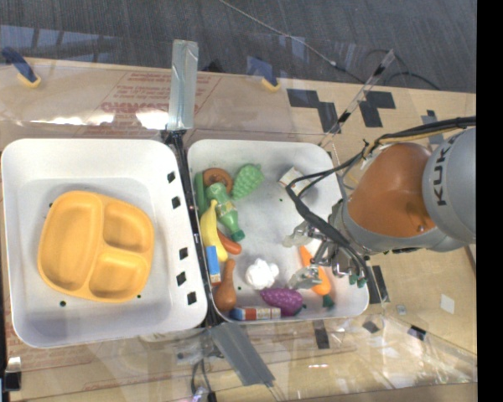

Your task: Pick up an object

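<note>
Claw [317, 266] low in the right bin [272, 153], lower right of frame; can't tell how its tips are set. Carrot [320, 285] just under and touching the claw, not clearly gripped. Purple grapes [282, 299] just left-below, white lump [261, 271] to the left. Banana [209, 223], green toys [248, 179] along the bin's left side, well apart. Yellow tray [95, 245] in left bin [17, 224].

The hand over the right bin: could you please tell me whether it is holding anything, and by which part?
It cannot be told. The hand sits low over an orange toy in the right bin, but cables and the wrist hide any contact.
</note>
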You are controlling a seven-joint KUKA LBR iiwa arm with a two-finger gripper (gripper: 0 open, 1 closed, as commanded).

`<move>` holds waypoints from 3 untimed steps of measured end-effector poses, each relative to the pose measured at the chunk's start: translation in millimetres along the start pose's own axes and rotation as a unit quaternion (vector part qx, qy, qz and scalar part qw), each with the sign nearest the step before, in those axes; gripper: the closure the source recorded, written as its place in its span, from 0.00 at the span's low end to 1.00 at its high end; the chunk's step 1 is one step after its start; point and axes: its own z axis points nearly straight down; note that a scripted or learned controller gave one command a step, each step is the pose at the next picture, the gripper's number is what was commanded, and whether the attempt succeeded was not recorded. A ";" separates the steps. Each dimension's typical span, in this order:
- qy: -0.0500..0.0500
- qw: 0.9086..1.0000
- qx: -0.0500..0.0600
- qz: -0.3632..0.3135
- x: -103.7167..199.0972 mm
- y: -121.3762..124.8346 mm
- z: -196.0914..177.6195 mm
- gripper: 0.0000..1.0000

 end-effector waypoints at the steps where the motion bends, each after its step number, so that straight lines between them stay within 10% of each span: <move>1: 0.006 1.000 -0.001 -0.005 1.1 2.1 -8.6 1.00; 2: 0.013 1.000 -0.001 0.010 -65.5 18.1 -152.7 1.00; 3: 0.018 1.000 -0.001 0.010 -63.7 17.9 -148.4 0.00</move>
